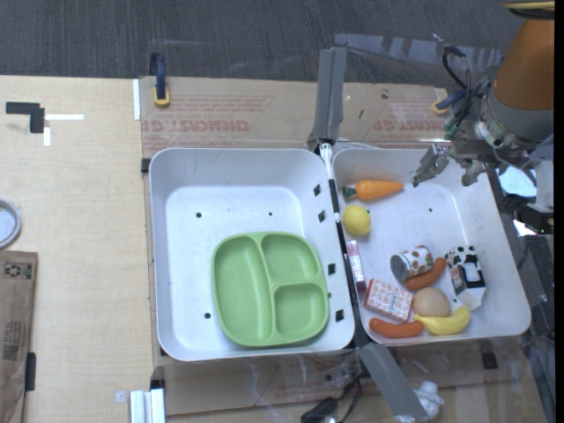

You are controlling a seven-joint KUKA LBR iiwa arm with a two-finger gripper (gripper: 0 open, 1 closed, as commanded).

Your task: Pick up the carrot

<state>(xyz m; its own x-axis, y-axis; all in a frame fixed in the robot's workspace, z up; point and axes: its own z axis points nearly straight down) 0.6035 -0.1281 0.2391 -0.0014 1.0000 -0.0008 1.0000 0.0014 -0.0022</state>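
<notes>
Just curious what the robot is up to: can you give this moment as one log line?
task: pick carrot | carrot: right bin, far end, lying free | gripper: above bin, right of carrot | lifted: no

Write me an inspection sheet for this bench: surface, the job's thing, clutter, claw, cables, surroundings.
Surface: two shallow white bins side by side, left bin and right bin, on a cardboard-lined bench.
Job's thing: carrot lies at the far end of the right bin, free of the claw.
Clutter: lemon just beside the carrot; toward the near end a small can, sausage, egg, banana, red box. Green divided plate in the left bin.
Claw: claw hangs over the right bin's far rim, right of the carrot; finger state unclear.
Cables: dark cables run along the wrist.
Surroundings: clamp on the bench's far edge; tape roll at left.
</notes>
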